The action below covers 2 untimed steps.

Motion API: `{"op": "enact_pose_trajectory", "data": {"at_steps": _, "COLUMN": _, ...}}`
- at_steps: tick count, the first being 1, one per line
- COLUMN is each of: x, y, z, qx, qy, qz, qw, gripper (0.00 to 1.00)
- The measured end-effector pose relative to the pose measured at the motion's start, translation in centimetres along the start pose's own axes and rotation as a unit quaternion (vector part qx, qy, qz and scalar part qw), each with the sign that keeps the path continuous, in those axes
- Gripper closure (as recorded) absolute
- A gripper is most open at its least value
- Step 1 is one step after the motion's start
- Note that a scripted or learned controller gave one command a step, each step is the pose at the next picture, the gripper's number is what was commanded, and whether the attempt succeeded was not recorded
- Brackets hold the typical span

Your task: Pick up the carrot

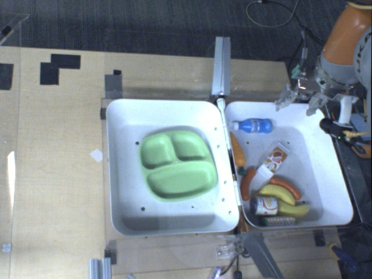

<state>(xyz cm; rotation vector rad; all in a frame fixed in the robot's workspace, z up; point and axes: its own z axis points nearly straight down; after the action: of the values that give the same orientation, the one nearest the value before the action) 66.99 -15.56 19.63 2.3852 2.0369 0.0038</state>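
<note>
We see the green tray [177,170] lying flat in the left bin [116,156]. Carrot [236,150] lies in the right bin [334,173], tight vs. the divider wall, near the blue bottle [253,125]. Gripper [299,100] hovers over the bin's far rim, fingers apart, empty, prob. poised to descend; wall contact may hamper a grip.

Glossy white plastic bins [116,173]; matt green plastic tray [177,164]; pale wood bench [52,173].

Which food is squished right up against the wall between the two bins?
The carrot, long and orange, lying along the right bin's left wall. The bananas sit farther in.
</note>
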Motion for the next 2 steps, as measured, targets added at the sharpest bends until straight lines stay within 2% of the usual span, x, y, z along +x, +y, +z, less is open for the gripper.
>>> {"op": "enact_pose_trajectory", "data": {"at_steps": 1, "x": 0.9, "y": -7.3, "z": 7.9, "qx": 0.001, "qy": 0.001, "qz": 0.015, "qw": 0.9999, "gripper": 0.00}}
{"op": "enact_pose_trajectory", "data": {"at_steps": 2, "x": 1.1, "y": -7.1, "z": 6.7, "qx": -0.002, "qy": 0.001, "qz": 0.015, "qw": 0.9999, "gripper": 1.00}}
